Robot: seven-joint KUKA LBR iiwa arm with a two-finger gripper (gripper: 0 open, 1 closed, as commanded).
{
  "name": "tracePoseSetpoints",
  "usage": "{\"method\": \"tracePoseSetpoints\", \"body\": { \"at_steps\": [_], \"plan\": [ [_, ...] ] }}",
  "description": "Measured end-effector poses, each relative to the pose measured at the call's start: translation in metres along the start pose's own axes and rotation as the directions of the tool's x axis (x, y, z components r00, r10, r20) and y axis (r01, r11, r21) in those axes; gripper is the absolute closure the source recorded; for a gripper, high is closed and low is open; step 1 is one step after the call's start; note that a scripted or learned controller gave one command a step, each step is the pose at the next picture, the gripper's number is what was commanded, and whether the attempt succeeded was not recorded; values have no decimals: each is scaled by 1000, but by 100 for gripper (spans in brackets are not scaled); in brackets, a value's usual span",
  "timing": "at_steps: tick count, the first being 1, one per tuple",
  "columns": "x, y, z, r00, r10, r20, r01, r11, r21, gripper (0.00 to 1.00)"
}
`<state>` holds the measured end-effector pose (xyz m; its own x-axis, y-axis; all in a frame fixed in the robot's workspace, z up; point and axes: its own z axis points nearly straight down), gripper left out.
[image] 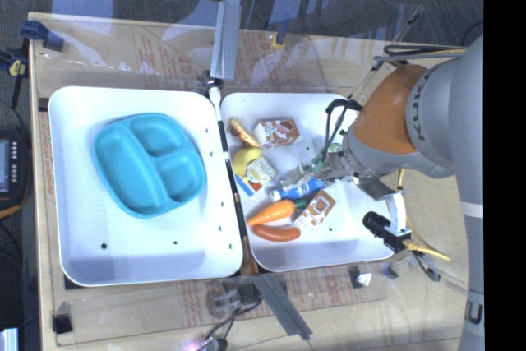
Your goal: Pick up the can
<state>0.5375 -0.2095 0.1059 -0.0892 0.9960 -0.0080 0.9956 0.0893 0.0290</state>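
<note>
In the right bin (362, 247), hand (316, 173) over can (297, 190), grip unclear, "KUKA" on arm (427, 123).

Blue tray (148, 163) in left bin (66, 242); carrot (271, 213), sausage (277, 233) right.

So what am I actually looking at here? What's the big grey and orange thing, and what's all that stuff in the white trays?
You are looking down at a slant from one fixed camera above a workbench. The grey and orange shape on the right is a robot arm, reaching in from that side. Its gripper is low over the right white bin, in among the clutter; I cannot tell whether it holds anything. That bin holds toy food: a carrot, a sausage, a lemon, a small carton, a blue and white object that may be the can it should pick up, and some other bits. The left white bin holds a blue divided plate.
</note>
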Motion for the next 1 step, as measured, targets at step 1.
{"method": "tracePoseSetpoints", "body": {
  "at_steps": [1],
  "plan": [
    [-8, 99, 17, 1000, 10, -9, -10, 999, 31, 0]
  ]
}}
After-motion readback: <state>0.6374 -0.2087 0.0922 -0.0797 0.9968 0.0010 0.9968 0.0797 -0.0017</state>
